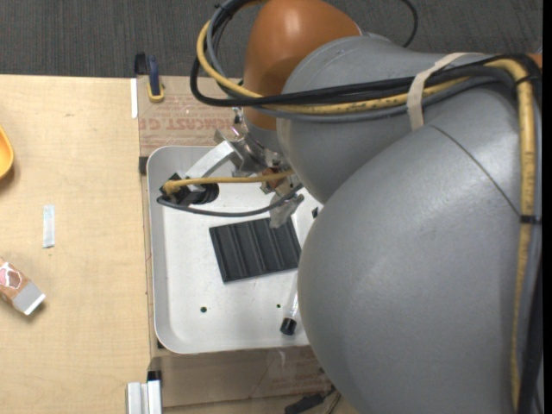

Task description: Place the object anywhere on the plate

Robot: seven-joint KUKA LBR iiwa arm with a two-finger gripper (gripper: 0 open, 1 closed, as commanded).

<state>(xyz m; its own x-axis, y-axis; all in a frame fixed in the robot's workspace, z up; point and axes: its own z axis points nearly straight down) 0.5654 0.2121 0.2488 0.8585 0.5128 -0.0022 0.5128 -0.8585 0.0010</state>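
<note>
Arm is reaching in from rt; gripper [280, 211] is hanging over upper part of white bin [181, 270]. Open or closed: can't tell. Black ribbed pad [256, 248] is lying flat in bin, just below gripper. Orange dish [3, 155] is sitting at far-left edge, well apart.

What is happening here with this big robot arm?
The grey arm reaches in over a white bin. Its gripper hangs just above the upper edge of a black ribbed slab that lies flat in the bin; nothing can be seen held. A small black thing lies near the bin's lower edge. On the wooden surface to the left are a pale strip and, at the edge, something orange.
</note>
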